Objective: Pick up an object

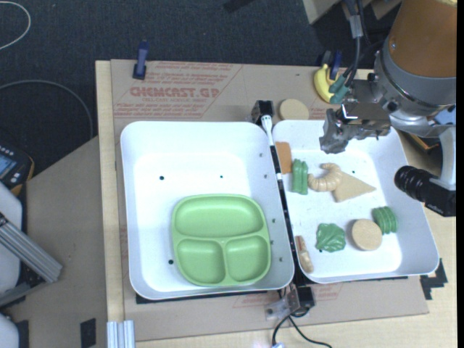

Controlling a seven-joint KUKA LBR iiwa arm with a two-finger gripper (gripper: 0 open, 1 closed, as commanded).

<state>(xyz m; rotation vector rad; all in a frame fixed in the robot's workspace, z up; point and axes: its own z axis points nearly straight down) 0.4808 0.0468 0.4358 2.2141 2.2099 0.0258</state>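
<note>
The tool [335,142] hangs over the far end of the right bin [406,263]; whether it is released or clenched cannot be told. The likeliest target, a tan curved piece [325,179], lies just nearer, touching a tan wedge [355,188]. A good grasp descends centred on one item, clear of the green piece [299,177].

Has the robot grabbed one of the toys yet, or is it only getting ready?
Nothing looks grabbed yet. The gripper hangs over the back of the right bin, with no toy seen between its fingers. The toys lie in that bin: the green pickle, the croissant, the wedge, the broccoli and the round biscuit. The green plate sits in the left bin. Left: lower, close, lift.
</note>
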